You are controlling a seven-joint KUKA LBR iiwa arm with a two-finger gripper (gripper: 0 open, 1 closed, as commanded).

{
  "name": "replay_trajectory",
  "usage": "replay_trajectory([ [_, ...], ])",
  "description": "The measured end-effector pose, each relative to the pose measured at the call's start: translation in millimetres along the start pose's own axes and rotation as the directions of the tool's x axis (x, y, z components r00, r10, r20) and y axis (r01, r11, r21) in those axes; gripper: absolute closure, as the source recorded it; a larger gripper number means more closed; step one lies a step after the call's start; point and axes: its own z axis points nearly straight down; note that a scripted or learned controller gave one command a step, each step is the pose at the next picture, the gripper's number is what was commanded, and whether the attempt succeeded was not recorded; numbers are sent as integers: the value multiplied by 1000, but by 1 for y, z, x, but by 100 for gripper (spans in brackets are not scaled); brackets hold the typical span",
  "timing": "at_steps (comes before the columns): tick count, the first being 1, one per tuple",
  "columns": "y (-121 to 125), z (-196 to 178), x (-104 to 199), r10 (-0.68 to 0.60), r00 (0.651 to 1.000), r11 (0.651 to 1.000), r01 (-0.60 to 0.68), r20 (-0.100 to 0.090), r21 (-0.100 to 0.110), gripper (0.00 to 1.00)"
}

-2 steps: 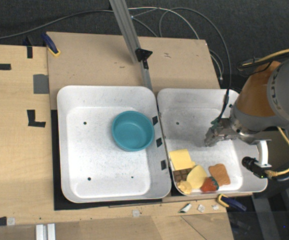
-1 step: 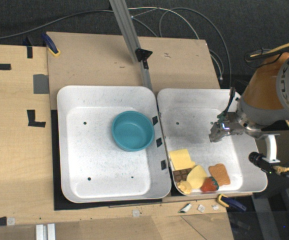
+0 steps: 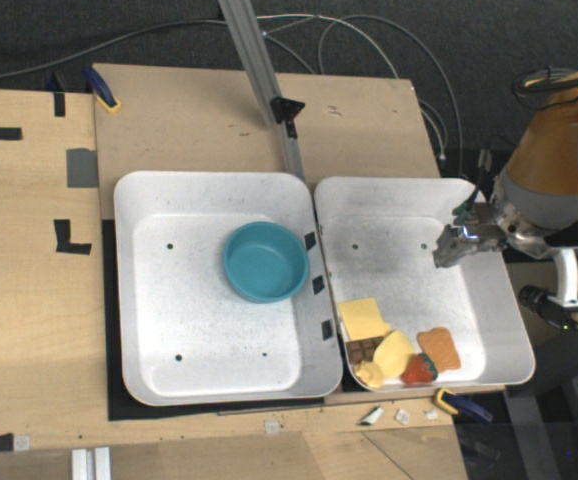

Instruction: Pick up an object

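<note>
Your gripper hangs over the right-hand edge of the right bin, low near the bin's wall, at the end of the arm with its orange band. Whether it is released or clenched you cannot tell from this angle, and nothing shows between its tips, so treat it as carrying nothing.

The nearest things to pick lie toward the near corner of that same bin, apart from the gripper. A yellow block lies flat there; just beside it sit a small brown piece, a pale yellow lump, a red piece and an orange-brown piece. These look like toy food: probably light, fairly stiff, perhaps smooth enough to slip. They are bunched closely, some touching, so a closing grasp may nudge a neighbour. The yellow block looks the easiest; take it across its two opposite flat sides, coming straight down. The orange-brown piece lies at the cluster's outer edge and is a fair second choice.

In the left bin a blue bowl stands upright, alone. It looks rigid and light; you would have to pinch its rim, one finger inside. Both bins rest on the table.
</note>
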Motion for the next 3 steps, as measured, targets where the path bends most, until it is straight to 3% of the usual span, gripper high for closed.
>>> replay_trajectory([
  [3,19,-7,171,-7,1000,1000,7,-4,6,100],
])
